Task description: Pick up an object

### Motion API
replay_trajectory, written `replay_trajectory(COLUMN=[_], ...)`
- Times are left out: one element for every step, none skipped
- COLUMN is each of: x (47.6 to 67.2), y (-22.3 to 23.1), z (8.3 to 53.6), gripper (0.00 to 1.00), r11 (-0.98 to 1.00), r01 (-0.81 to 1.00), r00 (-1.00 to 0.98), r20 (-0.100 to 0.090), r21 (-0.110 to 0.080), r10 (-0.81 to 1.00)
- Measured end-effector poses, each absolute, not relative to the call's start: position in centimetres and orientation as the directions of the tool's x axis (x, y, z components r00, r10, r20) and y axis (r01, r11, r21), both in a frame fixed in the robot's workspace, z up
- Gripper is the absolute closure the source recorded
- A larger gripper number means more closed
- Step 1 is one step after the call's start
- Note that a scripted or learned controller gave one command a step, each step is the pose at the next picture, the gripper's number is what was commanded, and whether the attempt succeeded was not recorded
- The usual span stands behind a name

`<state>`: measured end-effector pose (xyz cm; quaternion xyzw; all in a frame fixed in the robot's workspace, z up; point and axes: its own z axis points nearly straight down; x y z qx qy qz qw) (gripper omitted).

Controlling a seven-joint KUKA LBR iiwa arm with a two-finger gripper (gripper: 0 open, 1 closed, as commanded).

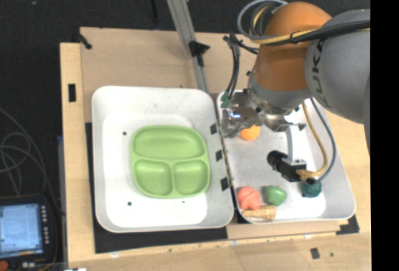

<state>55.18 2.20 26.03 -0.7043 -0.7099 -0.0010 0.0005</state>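
My arm reaches in from the right: smooth grey casing, with a glossy orange band bulging above the wrist. My tool hangs over the far left corner of the right bin, close to the wall shared with the left bin. The wrist hides its working end from above, so I cannot tell whether the tool is open or closed, and nothing can be seen gripped in it.

Both bins are shallow, white, round-cornered trays with a matte, lightly speckled floor. They sit side by side on a pale wooden worktop.

Items available for picking, all in the right bin:
- orange object: small, rounded, smooth; just beside the tool, on its near right side.
- pink object: lumpy, ridged; near the front wall.
- green object: rounded, glossy; just beside the pink object.
- beige object: short, elongated; against the front wall.

The left bin holds a light green divided plate, moulded plastic with three rounded compartments.
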Motion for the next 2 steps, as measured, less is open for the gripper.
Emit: replay_trajectory(x=[53.22,53.31], y=[7.26,6.99], z=[24.36,24.43], gripper=[1.00,0.00], r11=[0.007,0.000], r01=[1.000,1.000], r00=[-0.007,0.000], r20=[0.001,0.001], r21=[-0.001,0.002], r10=[1.000,1.000])
